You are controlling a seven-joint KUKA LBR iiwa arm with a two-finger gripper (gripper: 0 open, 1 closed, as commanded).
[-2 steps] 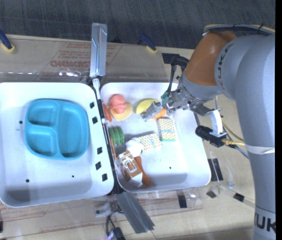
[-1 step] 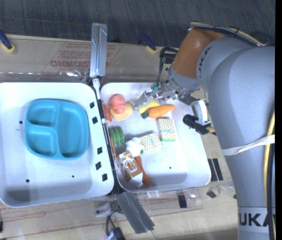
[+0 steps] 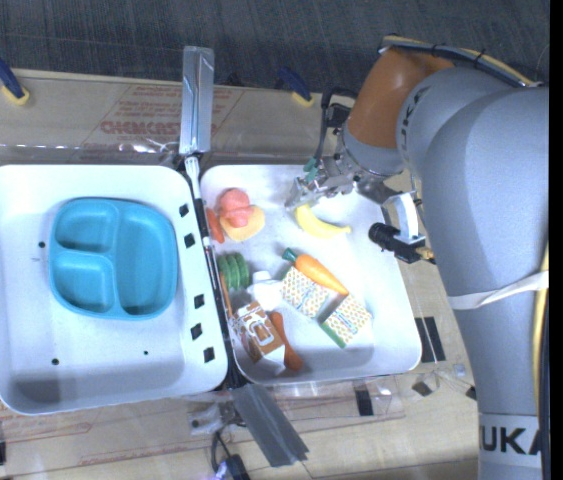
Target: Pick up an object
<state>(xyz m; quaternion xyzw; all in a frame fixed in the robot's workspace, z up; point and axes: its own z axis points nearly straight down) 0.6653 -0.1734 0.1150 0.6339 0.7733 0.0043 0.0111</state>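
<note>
In the right bin, at its far edge, you find the gripper hanging low over the white floor, with the grey arm and its orange band reaching in from the right. You cannot tell from this slant how wide the gripper stands, and nothing shows clearly in its grasp.

Take the gripper as your mark. The banana lies just beside it, on the near side, a little toward the arm; it rests on the bin floor, curved, apart from the other toys. Whether the gripper touches it you cannot tell. To the gripper's left, near the divider between the bins, sits a peach-coloured fruit, pink on top and yellow beneath. Nearer you than the banana lies the carrot, slanted, its green top pointing back toward the gripper. Just past the carrot come two patterned cartons, lying side by side and touching. Further left of those, against the divider, you see a green ribbed item, then a brown-and-white packet with an orange piece beside it, the farthest of all from the gripper.

Well apart from the gripper, the left bin holds a blue divided tray lying flat.
</note>
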